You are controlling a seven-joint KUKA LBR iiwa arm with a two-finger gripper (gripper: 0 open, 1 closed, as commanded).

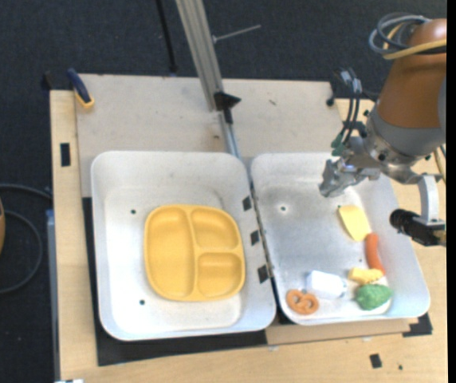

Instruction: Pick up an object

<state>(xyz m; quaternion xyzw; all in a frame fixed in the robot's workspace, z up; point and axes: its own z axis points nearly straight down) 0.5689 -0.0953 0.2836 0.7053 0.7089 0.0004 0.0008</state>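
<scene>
The right bin (292, 238) holds several small objects. A yellow wedge (354, 221) lies at mid right, with an orange carrot (373, 252) just below it. Along the front edge sit a brown pretzel (301, 302), a white piece (324, 282), a small yellow piece (366, 275) and a green broccoli (373, 296). My gripper (333, 182) hangs over the bin's upper right part, a little up and left of the yellow wedge. Nothing shows between its fingers.
The left bin (116, 190) carries a yellow divided plate (194, 252). A slanted aluminium post (202, 50) rises behind the bins, and a black bracket (413, 225) sticks in at the right bin's right rim.
</scene>
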